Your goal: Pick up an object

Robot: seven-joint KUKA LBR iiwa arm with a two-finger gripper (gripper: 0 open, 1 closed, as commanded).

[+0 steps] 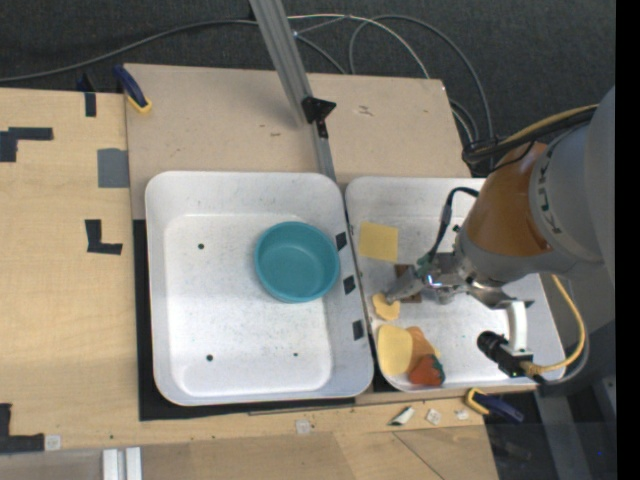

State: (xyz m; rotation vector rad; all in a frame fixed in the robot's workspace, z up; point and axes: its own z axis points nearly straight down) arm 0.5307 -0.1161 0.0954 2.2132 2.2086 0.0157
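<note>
Overhead, two white bins sit side by side on the bench. The left bin [180, 368] carries a teal bowl [296, 260], upright and near its right wall. The right bin [520, 373] holds the small pieces: a pale yellow square [378, 240] lying flat near the dividing wall, a small yellowish lump [386, 308] below it, and at the near-left corner a larger yellow piece [395, 348] with a red-orange object [427, 370] pressed against its right side. Where one ends and the other begins is hard to make out.

The arm [520, 218] comes in from the right, its orange band and grey body covering much of the right bin's far side and cut off at the frame edge. The gripper [408, 288] is low in that bin, between the yellow square and the small lump, just beside the lump. Its tip is dark, metallic and blurred against a small brown patch, so I cannot tell how far it is spread or whether anything sits in it. Nothing is seen lifted off the bin floor.

A metal pole [285, 48] crosses the top, and cables [400, 28] loop over the dark floor beyond the bench.
</note>
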